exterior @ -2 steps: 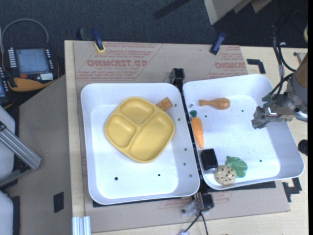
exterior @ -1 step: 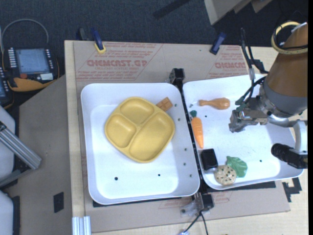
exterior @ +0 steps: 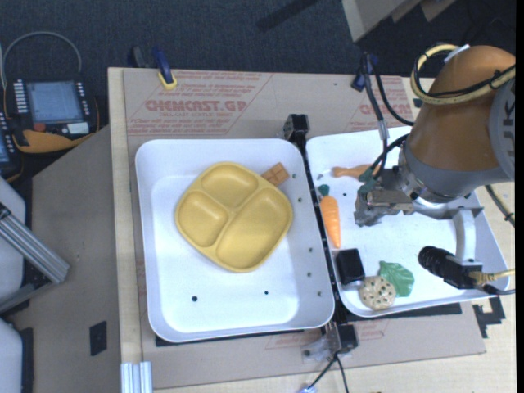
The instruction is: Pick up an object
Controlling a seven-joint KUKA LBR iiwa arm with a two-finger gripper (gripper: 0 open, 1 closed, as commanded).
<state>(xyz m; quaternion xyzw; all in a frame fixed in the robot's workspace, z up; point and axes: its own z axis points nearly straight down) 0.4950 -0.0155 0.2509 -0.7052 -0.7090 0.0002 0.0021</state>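
From above, my pincer hangs low in the right bin; its grip looks unclear, so I cannot tell. The carrot lies just left of it, by the bin's wall.

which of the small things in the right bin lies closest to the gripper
The orange carrot, lying along the right bin's left wall, just left of the gripper. The cookie, green piece and black block sit farther toward the front.
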